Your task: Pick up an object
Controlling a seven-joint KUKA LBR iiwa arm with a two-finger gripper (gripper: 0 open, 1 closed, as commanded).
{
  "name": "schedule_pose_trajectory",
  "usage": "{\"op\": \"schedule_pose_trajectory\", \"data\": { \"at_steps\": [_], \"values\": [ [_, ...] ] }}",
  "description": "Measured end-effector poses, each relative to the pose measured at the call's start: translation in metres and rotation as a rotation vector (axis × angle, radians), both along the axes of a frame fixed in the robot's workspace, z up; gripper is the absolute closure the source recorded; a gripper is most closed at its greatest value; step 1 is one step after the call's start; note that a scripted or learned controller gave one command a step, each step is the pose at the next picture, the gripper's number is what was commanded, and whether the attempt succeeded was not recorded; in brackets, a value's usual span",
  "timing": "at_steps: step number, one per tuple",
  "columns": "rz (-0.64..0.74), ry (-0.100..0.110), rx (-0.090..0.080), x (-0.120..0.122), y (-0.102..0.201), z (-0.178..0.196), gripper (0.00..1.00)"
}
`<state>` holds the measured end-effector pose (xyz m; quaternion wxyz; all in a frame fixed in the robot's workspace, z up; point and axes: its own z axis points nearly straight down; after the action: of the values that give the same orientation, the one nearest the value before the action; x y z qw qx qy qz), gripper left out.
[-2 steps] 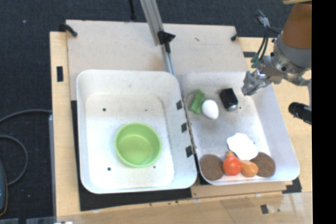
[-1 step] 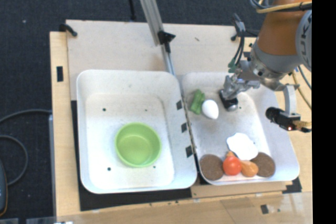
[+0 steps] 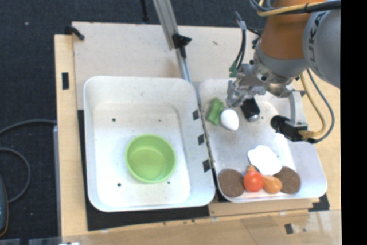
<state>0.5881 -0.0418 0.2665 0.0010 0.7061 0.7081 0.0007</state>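
Arm (image 3: 298,20) reaches in over the far part of the right bin (image 3: 307,149). Gripper (image 3: 241,101) points down into that bin, just beyond the egg (image 3: 229,120). Fingers: a light one on the egg's side and a dark one (image 3: 250,109) away from it, with a visible gap between them — spread, nothing between them. The light finger's tip sits close above the egg; contact cannot be told from this angle.

Positions relative to the egg:
- Green piece (image 3: 215,111) — touching or just beside it, toward the left bin.
- White flat object (image 3: 264,159) — nearer the camera and to the right, apart from the egg.
- Tomato (image 3: 253,181) — at the near rim, between two brown discs (image 3: 231,182), with a small orange piece (image 3: 272,184) just beside it.
- Green bowl (image 3: 150,158) — in the left bin (image 3: 103,123), well apart from the egg, upright.

A metal post (image 3: 163,6) rises beyond the bins.
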Motion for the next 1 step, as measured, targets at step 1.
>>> {"op": "schedule_pose_trajectory", "data": {
  "at_steps": [1],
  "values": [
    [0.003,0.003,0.001,-0.0004,0.0510,-0.0146,1.00]
  ]
}}
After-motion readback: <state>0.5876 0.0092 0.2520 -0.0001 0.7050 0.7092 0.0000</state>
